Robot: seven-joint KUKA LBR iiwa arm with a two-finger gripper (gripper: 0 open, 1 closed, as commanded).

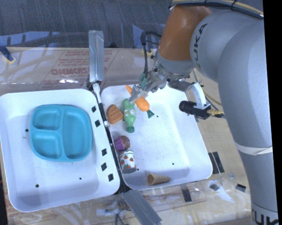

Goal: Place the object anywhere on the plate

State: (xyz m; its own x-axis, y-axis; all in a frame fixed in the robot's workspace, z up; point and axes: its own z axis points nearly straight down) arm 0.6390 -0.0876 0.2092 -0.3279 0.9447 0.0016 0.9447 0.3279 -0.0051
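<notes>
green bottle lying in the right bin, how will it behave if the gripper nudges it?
The small green plastic bottle lies on its side, so its round body will probably roll. It looks like a light toy, likely to skid on the smooth white bin. The brown bread-like piece alongside may block it leftward.

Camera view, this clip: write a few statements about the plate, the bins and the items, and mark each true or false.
1. The blue plate lies in the left bin. True.
2. An ice cream cone lies on the plate. False: it lies near the front edge of the right bin.
3. The end effector is over the right bin, near the carrot and the green bottle. True.
4. The green bottle stands in the left bin. False: it lies in the right bin.
5. The small can sits by the divider between the bins. True.
</notes>
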